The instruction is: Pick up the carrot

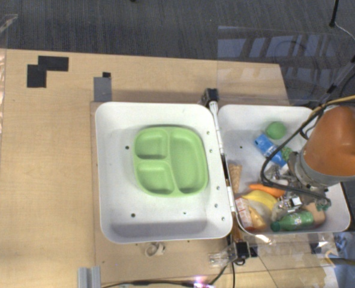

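No writing you can read. Gripper low in right bin over carrot; grip state can't be told. Wooden bench, dark carpet.

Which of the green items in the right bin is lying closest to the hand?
The green bottle, lying on its side at the bin's front edge just below the hand. The green ball sits farther off, near the back of the bin.

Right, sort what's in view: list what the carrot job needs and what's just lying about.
Needed for the job:
carrot
gripper
right bin

Just lying about:
green plate
left bin
green ball
blue toy
banana
green bottle
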You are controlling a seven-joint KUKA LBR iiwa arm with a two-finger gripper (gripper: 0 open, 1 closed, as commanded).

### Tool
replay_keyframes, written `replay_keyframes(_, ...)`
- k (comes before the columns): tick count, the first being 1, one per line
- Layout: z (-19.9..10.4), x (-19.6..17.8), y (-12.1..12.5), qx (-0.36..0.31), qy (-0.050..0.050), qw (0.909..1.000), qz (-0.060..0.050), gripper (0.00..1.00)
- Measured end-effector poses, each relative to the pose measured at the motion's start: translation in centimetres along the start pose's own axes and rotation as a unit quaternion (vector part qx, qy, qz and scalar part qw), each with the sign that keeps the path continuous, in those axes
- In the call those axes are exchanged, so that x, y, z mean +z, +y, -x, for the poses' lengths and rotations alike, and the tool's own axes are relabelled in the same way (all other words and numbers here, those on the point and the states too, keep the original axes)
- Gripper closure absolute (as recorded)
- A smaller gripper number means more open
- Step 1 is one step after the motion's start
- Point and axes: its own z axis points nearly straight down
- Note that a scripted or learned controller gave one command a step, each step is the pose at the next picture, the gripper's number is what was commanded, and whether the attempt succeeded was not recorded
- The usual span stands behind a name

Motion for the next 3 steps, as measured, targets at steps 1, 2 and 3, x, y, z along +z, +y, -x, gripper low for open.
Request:
replay_keyframes(1, 3.2, -25.3, 3.0, 0.061, -0.002, 0.9981, -0.001, 0.00)
replay_keyframes(2, 1.8, -14.8, 6.4, 0.057, 0.009, 0.9984, 0.002, 0.00)
replay_keyframes(3, 1.2, -9.4, 8.4, 0.031, 0.007, 0.9995, 0.002, 0.00)
